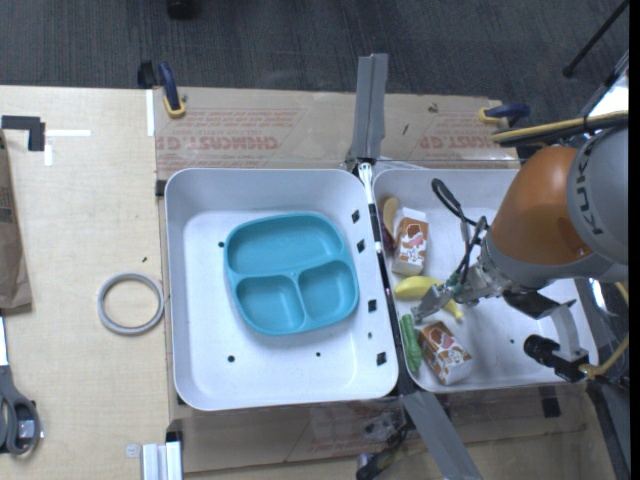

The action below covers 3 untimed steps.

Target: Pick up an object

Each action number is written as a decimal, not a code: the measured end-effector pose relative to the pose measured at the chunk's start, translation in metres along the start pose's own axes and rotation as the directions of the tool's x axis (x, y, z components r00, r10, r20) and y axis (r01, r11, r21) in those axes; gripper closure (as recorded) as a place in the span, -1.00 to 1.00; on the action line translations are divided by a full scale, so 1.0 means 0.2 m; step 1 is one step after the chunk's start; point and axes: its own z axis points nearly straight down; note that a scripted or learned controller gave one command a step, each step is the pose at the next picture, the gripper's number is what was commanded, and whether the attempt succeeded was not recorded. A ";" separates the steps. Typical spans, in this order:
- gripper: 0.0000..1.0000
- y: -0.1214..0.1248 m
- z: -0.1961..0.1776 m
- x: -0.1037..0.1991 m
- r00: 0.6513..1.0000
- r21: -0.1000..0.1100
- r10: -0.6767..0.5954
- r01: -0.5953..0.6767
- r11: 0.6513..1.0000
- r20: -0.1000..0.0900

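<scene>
Two white bins [190,298] sit side by side; "KUKA" reads on the arm [590,208]. Its gripper [437,303] hovers over a yellow banana [415,288] at the right bin's nine o'clock; grip state unclear.

The right bin [520,368] holds the loose objects. A yellow banana [418,288] lies near the bin's left wall, about midway along it. A small white carton with a red-brown picture [411,242] sits beyond it toward the far edge. A second such carton [445,352] lies tilted near the front edge, beside a green stick-shaped item [409,340] along the left wall.
</scene>
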 end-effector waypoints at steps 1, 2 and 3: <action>-1.00 0.20 -0.50 0.25 1.000 -0.002 -0.029 0.029 1.000 0.002; -1.00 0.06 0.00 -0.10 0.986 -0.001 -0.166 0.166 0.986 0.001; 1.00 0.06 -0.04 -0.10 0.987 -0.001 -0.161 0.161 0.987 0.000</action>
